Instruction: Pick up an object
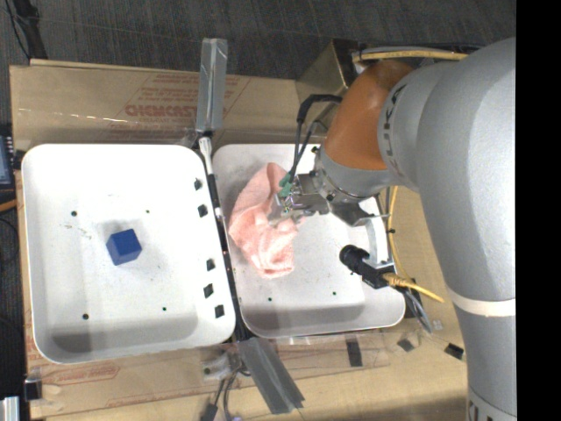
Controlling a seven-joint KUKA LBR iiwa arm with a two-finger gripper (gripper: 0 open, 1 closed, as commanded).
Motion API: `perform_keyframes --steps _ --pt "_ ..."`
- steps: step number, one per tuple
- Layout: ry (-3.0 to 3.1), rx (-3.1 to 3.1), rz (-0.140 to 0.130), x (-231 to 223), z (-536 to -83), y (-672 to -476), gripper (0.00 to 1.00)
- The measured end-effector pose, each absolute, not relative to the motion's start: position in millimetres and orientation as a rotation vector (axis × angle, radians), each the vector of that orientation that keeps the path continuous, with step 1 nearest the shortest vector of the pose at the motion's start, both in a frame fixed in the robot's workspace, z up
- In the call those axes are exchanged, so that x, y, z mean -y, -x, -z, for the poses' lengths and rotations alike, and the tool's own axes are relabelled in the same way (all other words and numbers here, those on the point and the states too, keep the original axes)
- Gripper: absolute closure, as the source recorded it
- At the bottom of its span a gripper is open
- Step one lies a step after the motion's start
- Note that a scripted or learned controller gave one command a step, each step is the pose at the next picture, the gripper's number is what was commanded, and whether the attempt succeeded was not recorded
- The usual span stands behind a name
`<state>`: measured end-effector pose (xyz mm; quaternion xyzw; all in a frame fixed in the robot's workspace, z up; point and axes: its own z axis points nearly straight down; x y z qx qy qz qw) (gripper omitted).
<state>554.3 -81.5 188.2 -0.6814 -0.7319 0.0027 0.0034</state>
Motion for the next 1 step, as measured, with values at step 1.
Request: perform_keyframes --steps 1 --pt "2.142 2.285 -0.011 80.0 -187.1 -547.7 1.00"
